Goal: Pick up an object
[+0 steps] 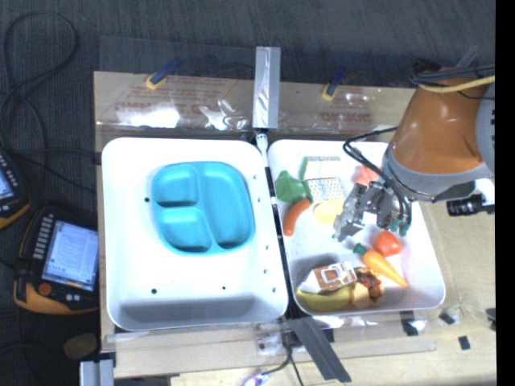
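Dark carpet surrounds the desk (pixel 113 107), whose two white bins separate a blue divided tray (pixel 203 205) from cluttered toy food. Above the right bin (pixel 426 284), the pincer (pixel 354 225) hangs beside a tomato (pixel 388 244), apparently spread, pinching nothing, poised to descend.

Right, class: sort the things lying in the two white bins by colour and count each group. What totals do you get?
Blue: 1, the divided tray in the left bin.
Green: 1, the leafy piece.
Orange: 2, the carrot and the orange sausage shape.
Red: 1, the tomato.
Yellow: 2, the banana and the pale yellow disc.
Total: 7
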Controlling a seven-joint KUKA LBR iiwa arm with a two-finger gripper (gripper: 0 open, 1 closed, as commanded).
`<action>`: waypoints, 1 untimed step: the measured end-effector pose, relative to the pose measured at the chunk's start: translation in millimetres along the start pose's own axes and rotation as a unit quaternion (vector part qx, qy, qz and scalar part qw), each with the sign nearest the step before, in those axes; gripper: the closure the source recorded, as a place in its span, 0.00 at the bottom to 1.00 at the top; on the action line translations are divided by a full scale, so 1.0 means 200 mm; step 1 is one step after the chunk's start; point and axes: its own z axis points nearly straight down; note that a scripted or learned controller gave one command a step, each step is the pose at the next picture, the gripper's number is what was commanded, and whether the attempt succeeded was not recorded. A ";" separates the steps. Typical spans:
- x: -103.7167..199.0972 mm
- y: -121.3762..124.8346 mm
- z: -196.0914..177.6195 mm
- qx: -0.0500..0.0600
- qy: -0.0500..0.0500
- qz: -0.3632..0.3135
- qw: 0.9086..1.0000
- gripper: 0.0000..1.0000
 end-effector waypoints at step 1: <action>-0.10 0.27 0.00 0.001 0.000 0.233 0.973 1.00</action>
